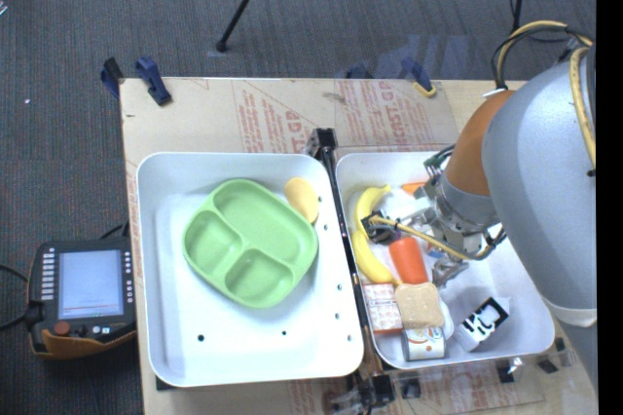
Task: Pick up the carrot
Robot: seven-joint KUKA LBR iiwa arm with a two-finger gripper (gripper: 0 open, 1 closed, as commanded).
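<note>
The carrot (409,259) is a short orange stub lying in the right bin (531,311), between the banana (366,233) and the arm's wrist. My gripper (431,240) hangs low over the bin, right at the carrot's upper right side, with its tip partly hidden by the wrist and cable. The carrot's lower half shows plainly and rests among the other items. I cannot tell whether it is touched.
A slice of bread (421,304), a snack box (384,306), a small carton (424,342) and a white and black item (484,319) crowd the right bin's near side. The left bin (165,325) holds a green divided plate (251,243) and a yellow item (303,199).
</note>
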